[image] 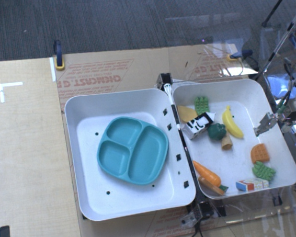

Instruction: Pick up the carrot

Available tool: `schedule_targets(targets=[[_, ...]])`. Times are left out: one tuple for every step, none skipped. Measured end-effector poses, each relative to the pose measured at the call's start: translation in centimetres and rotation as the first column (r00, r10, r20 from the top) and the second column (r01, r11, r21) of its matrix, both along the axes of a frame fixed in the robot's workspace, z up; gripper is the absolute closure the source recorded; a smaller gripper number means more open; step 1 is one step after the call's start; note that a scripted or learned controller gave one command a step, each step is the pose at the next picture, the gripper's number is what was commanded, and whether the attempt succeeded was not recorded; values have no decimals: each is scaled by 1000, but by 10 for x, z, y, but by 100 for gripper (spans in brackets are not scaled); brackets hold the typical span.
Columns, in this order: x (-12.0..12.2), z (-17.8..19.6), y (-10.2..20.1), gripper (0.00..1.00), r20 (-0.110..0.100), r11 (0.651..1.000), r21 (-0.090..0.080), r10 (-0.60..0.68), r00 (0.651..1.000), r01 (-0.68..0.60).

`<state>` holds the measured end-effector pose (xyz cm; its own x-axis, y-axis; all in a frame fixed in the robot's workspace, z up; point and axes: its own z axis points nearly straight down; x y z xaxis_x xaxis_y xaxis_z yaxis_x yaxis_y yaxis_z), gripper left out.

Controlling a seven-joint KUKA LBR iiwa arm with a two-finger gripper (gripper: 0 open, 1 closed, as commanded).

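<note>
We are at the approach step: the carrot (207,175) lies untouched against the right bin (273,108)'s near-left wall, the gripper (267,123) waits at that bin's far-right rim, its jaws unreadable, and must next cross to it.

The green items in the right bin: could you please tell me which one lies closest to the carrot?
The leafy green piece near the bin's front right corner, beside the small box, looks closest to the carrot. The green block sits at the back; the dark green one mid-bin.
</note>
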<state>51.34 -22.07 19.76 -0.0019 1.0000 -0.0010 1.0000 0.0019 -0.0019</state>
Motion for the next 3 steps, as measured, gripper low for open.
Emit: schedule_targets(targets=[[-26,-52,67,0,-1,997,1,-72,997,72],[-15,-100,22,0,8,996,6,-91,996,91],[-12,-88,18,100,21,996,-7,-94,995,94]])
